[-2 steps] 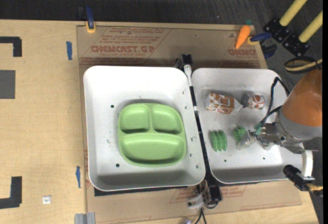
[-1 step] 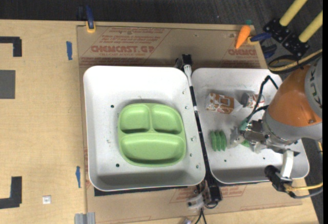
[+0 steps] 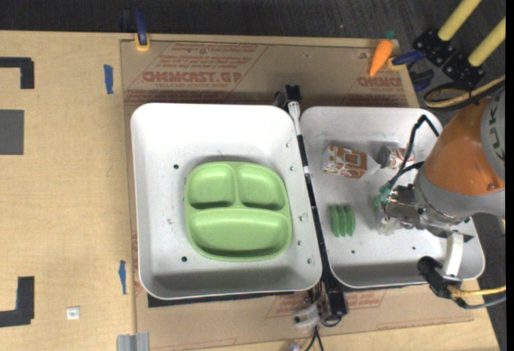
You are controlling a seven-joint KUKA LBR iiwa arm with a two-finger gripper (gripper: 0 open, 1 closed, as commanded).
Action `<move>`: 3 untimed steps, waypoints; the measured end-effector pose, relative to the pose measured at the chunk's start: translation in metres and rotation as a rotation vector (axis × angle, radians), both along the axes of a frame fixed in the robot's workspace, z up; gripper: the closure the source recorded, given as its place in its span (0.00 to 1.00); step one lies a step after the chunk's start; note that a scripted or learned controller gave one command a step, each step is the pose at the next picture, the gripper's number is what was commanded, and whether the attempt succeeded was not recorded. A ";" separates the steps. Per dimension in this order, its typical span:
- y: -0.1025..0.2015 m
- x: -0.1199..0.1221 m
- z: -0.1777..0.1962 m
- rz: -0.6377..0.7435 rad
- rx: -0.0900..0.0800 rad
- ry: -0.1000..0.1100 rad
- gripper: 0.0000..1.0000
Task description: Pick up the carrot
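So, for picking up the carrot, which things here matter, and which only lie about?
For the job:
- small orange carrot on the cardboard behind the right white bin
- pincer

Lying about:
- green divided plastic plate
- green ridged piece
- brown-and-white packet

- Left bin (image 3: 152,181): mostly taken up by a green divided tray (image 3: 238,210); bare margin along the walls.
- Right bin (image 3: 361,273): crowded at right by the arm (image 3: 462,173); green ridged piece (image 3: 343,221) and brown-white packet (image 3: 345,161) flanking open floor.
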State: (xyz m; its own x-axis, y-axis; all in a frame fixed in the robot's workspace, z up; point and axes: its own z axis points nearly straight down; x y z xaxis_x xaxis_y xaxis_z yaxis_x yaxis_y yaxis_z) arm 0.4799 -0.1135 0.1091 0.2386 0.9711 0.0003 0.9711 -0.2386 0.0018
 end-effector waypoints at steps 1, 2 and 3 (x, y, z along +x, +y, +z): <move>0.006 0.000 0.007 -0.027 0.000 0.001 1.00; -0.049 0.000 0.094 0.058 -0.001 0.001 1.00; -0.079 0.000 0.142 0.377 -0.003 -0.001 1.00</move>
